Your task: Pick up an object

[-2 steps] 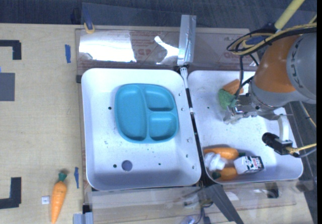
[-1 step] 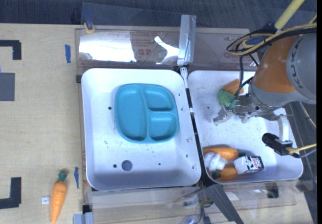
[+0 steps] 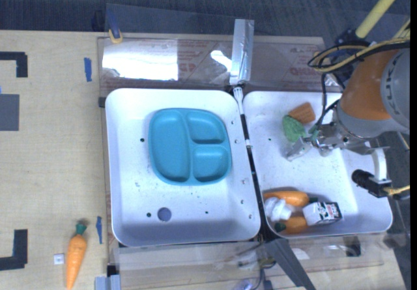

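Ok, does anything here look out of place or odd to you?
Yes: a toy carrot lies on the bench at lower left, outside both bins. The other small items sit in the right bin, and the blue divided plate in the left bin.

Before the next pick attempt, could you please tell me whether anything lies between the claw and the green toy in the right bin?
Nothing visible does. The claw sits in the right bin just below the green toy, beside an orange piece. The other toys lie at the bin's near edge, away from it.
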Tool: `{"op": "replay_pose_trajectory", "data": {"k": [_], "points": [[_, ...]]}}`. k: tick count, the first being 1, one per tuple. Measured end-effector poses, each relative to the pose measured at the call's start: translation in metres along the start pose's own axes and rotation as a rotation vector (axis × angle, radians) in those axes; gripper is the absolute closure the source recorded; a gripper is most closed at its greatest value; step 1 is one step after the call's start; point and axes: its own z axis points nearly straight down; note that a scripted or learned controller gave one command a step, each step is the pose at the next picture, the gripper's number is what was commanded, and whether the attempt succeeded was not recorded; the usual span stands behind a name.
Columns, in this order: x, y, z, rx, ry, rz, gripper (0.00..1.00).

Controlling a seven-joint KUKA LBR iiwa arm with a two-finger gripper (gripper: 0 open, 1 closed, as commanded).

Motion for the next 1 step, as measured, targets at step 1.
{"op": "replay_pose_trajectory", "data": {"k": [1], "points": [[0.0023,0.0597,0.0008,-0.001,-0.002,-0.151,0.0]]}}
